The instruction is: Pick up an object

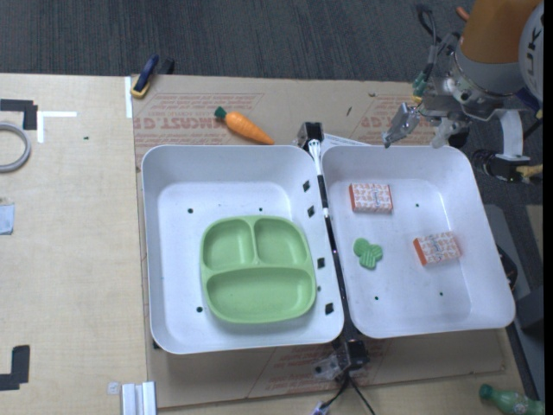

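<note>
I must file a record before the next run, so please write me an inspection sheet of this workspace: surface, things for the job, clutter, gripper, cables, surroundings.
Surface: brown bench bearing the left bin and the right bin, side by side.
Job's things: in the right bin, two small printed packets, upper packet and lower packet, plus a small green piece; all lie apart.
Clutter: green divided plate in the left bin; toy carrot on the bench behind it.
Gripper: gripper above the right bin's far rim, nothing between its fingers.
Cables: dark cables at the near edge, between the bins.
Surroundings: grey floor beyond the bench; green bottle at the near right corner.
</note>
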